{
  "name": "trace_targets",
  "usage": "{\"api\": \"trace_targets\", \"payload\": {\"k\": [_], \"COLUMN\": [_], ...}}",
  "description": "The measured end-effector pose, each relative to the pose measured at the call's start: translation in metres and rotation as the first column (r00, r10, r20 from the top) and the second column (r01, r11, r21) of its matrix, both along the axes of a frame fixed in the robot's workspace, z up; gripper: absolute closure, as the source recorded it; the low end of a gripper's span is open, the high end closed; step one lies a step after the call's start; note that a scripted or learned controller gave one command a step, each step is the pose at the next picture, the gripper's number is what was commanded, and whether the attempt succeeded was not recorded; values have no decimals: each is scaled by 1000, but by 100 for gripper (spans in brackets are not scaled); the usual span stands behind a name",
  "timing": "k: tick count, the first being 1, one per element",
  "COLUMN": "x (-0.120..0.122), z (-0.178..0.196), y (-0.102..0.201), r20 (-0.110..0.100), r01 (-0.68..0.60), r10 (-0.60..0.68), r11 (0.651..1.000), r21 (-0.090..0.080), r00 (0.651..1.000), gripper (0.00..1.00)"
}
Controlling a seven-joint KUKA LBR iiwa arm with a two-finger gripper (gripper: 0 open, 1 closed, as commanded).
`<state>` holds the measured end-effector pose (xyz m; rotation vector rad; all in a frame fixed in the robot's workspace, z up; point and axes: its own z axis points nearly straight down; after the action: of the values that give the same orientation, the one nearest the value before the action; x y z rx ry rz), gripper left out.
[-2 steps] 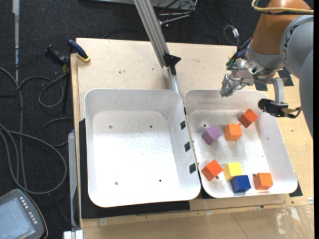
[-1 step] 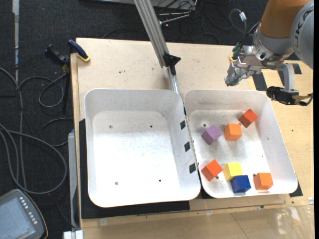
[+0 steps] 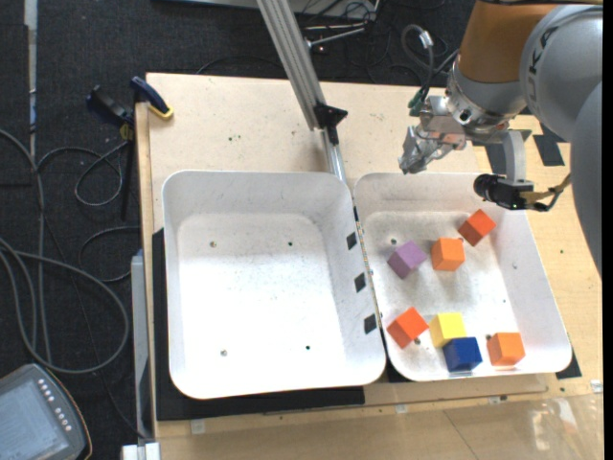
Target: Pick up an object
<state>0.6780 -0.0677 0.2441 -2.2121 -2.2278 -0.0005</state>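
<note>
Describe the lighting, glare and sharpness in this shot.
Camera view: even, soft light; faint shadows beside the blocks, such as the blue block; the left bin is bright white but keeps its speckles; the gripper looks slightly blurred; the bench's near edge shows hazy glare.

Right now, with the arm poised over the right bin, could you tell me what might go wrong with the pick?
The yellow cube touches the blue cube and sits close to an orange cube, so a grasp there may nudge or catch a neighbour. The orange cube lies near the right bin rim, which could block a descent. The gripper hangs above the bin's far edge, away from every cube.
</note>
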Motion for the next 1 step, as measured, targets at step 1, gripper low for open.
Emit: {"api": "trace_targets", "payload": {"k": [1], "x": [1], "z": [-12], "y": [50], "r20": [0], "r01": [0], "r10": [0], "r11": [1000], "r21": [0], "r00": [1000], "gripper": [100]}}
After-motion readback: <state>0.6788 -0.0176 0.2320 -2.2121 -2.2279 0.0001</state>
